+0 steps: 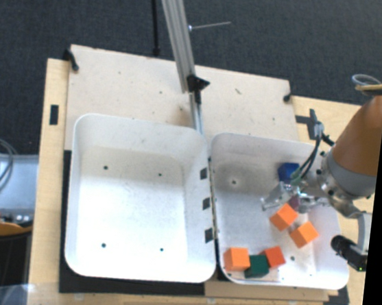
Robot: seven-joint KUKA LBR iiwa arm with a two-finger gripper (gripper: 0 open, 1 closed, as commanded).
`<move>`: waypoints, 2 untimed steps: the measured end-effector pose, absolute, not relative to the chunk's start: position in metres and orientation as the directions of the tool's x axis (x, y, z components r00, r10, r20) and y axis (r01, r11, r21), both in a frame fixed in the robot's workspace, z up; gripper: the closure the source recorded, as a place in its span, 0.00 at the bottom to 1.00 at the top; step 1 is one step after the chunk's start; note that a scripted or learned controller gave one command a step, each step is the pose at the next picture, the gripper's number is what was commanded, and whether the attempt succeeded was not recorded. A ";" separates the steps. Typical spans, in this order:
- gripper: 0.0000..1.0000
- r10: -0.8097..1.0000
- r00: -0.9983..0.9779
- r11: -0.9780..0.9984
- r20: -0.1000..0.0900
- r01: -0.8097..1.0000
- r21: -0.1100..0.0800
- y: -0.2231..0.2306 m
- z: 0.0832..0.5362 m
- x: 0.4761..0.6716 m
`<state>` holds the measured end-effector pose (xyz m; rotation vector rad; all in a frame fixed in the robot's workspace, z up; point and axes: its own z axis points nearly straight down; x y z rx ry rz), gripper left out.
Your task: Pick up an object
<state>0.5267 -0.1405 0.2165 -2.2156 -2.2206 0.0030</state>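
Single overhead view, slanted. Two shallow white bins sit side by side on the desk (178,91), which is a pale board with black corner clips.

Left bin (137,197): bare white floor with a few dark specks.

Right bin (244,169): holds all the loose objects.
- Blue object (287,171) near the bin's far edge, partly hidden by the arm's cabling; shape unclear.
- Orange block (282,217) mid-bin, tilted, directly under the gripper.
- Second orange block (304,234) just beside the first, toward the bin's right edge; the two look close to touching.
- Orange block (236,259) at the bin's near edge, with a dark green block (257,266) touching it on the right.
- Red-orange block (275,256) just beside the green one, slightly further from the near edge.

Arm (357,151) enters over the right edge of the desk, orange band above grey wrist. Gripper (289,200) is low inside the right bin, between the blue object and the upper orange block. Fingers: cannot tell whether spread or closed; metal parts and wiring blur together there. Cannot confirm any block is between them.

A slanted aluminium rail (180,40) crosses the far side of the desk and ends between the bins.
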 end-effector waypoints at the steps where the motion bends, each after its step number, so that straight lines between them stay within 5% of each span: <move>1: 0.00 1.000 0.000 0.000 0.001 1.000 0.001 -0.141 0.219 0.528; 2: 0.00 1.000 0.002 -0.002 -0.001 1.000 -0.004 -0.146 0.176 0.529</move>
